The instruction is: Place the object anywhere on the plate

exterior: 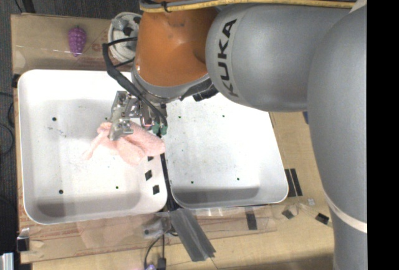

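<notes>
A grey arm (268, 50) with an orange band reaches in from the right over two shallow white bins on a worktop (43, 32). Its gripper (120, 126) hangs low over the left bin (37, 138), near that bin's right wall. A pink, limp object (128, 143) lies on the bin floor directly under and just below the gripper, touching or nearly touching its tip. Its long axis runs left to right, tilted slightly. Whether the gripper is wide, narrow or holding the object cannot be told. No plate can be made out. The right bin (218, 138) sits alongside. A purple item (76, 40) rests on the worktop, well apart.
</notes>
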`<state>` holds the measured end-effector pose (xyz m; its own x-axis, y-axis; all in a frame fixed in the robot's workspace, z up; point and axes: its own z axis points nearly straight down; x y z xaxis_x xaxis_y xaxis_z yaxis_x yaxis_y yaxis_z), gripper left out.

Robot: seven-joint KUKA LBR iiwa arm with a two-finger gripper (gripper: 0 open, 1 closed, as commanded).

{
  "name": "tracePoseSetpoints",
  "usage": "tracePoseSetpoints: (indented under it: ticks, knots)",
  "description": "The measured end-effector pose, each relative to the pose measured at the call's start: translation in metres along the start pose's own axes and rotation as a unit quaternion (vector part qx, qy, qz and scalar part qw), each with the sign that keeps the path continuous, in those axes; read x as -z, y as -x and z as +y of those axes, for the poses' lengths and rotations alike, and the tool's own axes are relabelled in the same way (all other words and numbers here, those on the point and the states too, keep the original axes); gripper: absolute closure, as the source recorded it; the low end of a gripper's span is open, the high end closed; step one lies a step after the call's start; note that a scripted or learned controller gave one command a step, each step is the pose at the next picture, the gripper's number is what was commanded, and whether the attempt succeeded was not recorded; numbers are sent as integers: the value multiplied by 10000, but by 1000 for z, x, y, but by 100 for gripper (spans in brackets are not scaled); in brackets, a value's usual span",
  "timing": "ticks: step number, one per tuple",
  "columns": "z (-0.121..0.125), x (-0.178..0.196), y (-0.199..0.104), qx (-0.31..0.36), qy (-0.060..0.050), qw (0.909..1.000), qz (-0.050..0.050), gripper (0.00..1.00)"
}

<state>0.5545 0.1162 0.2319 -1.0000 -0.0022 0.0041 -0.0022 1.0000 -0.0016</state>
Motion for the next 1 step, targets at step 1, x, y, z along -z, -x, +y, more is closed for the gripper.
tracePoseSetpoints:
  ticks: [1]
  knots:
    - [0, 0, 0, -2, 0, 10000, -3, 0]
